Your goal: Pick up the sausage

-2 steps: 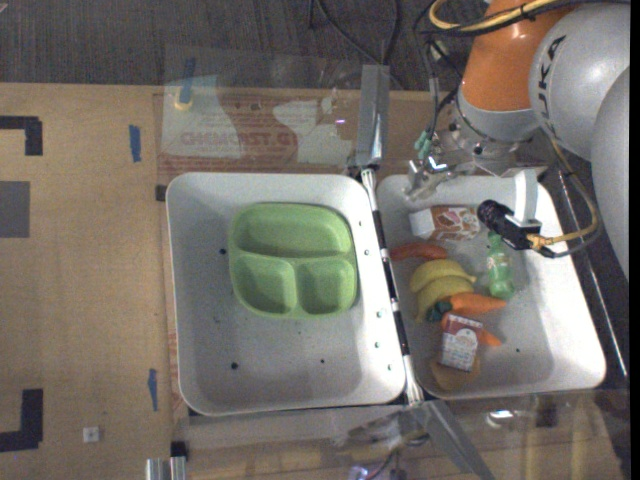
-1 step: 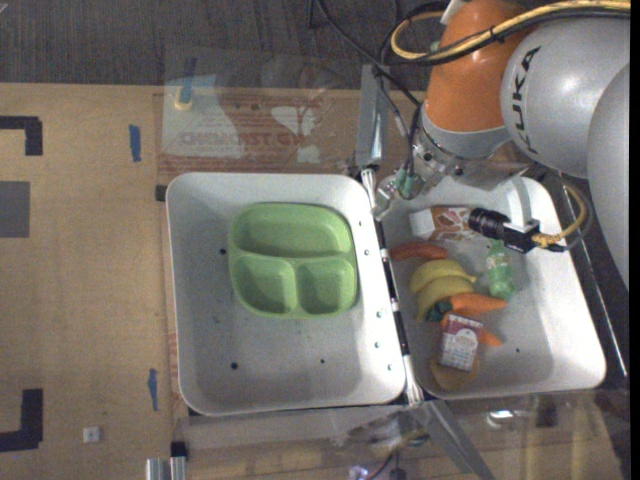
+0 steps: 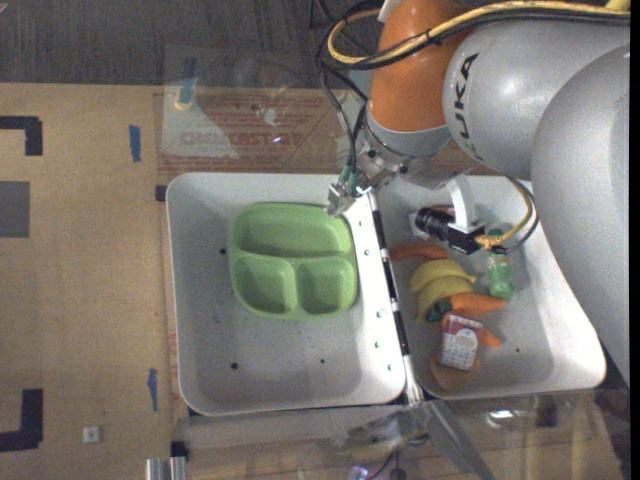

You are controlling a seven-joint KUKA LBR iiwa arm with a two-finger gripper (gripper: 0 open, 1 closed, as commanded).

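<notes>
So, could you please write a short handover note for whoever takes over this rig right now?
Gripper: over the top right corner of the green three-compartment plastic tray in the left white bin; nothing seen between its fingers.
Sausage: likely the long reddish-orange piece in the right white bin, above the yellow bananas; an orange carrot and a small red-and-white carton lie nearby.
Done: nothing picked.
Left: move to the right bin, grasp the sausage, lift.
</notes>
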